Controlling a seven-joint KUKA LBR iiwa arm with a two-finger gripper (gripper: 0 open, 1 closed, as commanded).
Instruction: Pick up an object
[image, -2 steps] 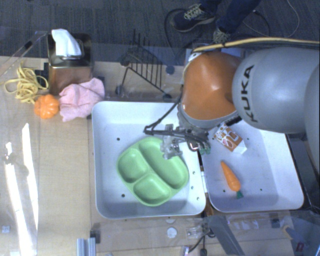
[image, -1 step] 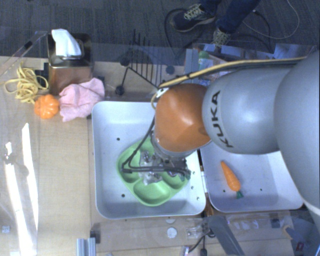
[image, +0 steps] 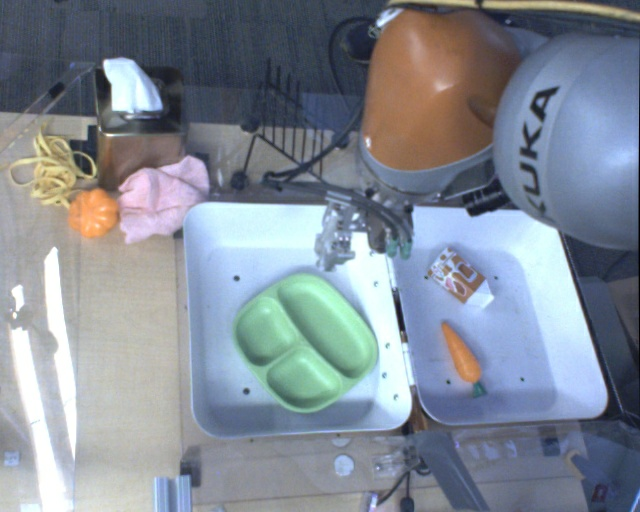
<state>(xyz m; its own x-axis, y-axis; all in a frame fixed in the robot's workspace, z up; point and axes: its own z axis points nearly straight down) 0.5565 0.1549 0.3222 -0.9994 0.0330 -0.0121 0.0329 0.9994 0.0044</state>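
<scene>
Left bin (image: 205, 330) holds green plate (image: 305, 342); hand (image: 345, 240) above rim, grip state perhaps unreadable, nothing visibly pinched.

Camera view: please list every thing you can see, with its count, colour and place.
divided plate: 1, green, in the left bin
carrot: 1, orange, in the right bin
small carton: 1, white and brown, in the right bin
bins: 2, white, side by side on the bench
cloth: 1, pink, beside the left bin
small pumpkin: 1, orange, left of the cloth
cord: 1, yellow, far left
tissue box: 1, brown, behind the cloth
gripper: 1, metal, over the bins' back edge
</scene>
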